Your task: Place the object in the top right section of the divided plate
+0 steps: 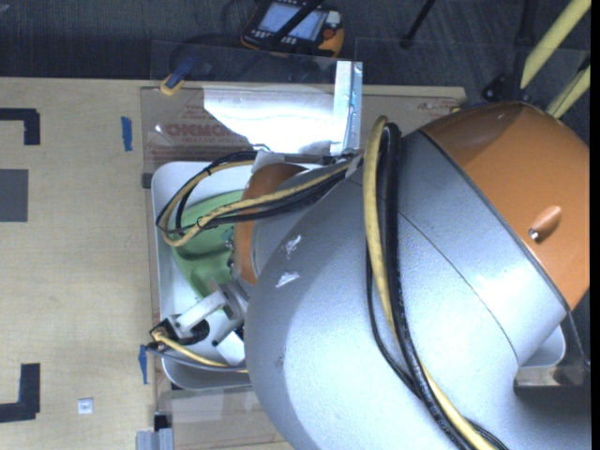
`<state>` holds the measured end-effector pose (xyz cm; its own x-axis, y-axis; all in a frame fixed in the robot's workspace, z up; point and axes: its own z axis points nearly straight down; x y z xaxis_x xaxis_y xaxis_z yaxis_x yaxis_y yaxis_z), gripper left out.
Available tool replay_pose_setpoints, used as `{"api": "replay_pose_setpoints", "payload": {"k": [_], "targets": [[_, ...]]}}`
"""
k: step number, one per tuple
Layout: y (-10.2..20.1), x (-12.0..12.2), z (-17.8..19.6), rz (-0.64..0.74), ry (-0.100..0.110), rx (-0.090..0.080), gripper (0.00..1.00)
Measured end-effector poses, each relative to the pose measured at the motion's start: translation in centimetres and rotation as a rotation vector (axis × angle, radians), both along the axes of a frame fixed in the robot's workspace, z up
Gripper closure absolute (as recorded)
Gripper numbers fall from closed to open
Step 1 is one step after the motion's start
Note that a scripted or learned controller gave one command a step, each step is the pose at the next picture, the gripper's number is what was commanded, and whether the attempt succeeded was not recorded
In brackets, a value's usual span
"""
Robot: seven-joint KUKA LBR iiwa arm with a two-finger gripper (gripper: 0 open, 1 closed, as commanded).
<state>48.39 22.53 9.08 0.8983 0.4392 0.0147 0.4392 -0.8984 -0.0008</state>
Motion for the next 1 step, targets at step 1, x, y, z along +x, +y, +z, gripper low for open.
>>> {"api": "replay_pose_setpoints", "payload": {"k": [1], "targets": [[-0.04, 0.0, -0.02, 0.01, 0.0, 0.0, 0.0]]}}
